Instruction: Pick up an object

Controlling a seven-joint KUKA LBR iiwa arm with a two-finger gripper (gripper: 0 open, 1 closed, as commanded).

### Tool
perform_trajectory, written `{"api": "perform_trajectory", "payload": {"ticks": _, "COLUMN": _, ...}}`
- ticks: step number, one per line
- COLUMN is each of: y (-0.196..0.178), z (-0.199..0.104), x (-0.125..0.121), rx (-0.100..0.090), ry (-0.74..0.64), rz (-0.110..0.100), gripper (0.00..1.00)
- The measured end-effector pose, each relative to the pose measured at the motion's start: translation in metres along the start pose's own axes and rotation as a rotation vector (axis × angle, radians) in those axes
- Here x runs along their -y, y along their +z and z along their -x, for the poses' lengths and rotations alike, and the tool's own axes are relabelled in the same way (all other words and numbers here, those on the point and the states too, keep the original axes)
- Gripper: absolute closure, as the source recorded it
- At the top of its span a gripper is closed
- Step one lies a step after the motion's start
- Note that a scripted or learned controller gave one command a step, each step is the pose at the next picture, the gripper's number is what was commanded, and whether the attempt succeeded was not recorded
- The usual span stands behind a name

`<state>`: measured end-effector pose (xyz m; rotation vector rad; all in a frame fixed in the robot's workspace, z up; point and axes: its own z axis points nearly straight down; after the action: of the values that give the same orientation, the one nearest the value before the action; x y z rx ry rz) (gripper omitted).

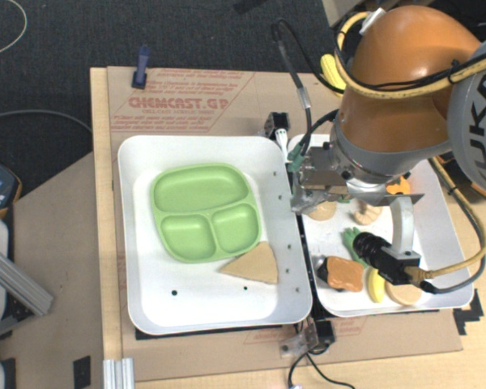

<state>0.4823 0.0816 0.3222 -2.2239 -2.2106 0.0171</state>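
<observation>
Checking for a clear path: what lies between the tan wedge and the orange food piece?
The two bins' adjoining walls, seen in the camera view.

Two bins sit side by side on a flat board (178, 100), their inner rims meeting. The left bin (146, 298) holds a divided tray (202, 213) in its middle, and a wedge (253, 264) lies at the tray's near right corner. In the right bin (452, 217), a block (345, 274) lies at the near left, with a disc (405, 296) to its right by the near wall. The arm (397, 79) hangs over that bin's far half. A clip (140, 67) sits at the board's far left edge.
</observation>
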Motion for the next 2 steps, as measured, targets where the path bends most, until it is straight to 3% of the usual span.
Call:
{"api": "perform_trajectory", "payload": {"ticks": 1, "y": -0.0817, "z": -0.0379, "x": -0.0006, "rx": -0.007, "ry": -0.01, "rz": 0.022, "gripper": 1.0}}
{"api": "perform_trajectory", "payload": {"ticks": 2, "y": -0.0878, "z": -0.0365, "x": -0.0004, "rx": -0.005, "ry": -0.007, "rz": 0.015, "gripper": 1.0}}
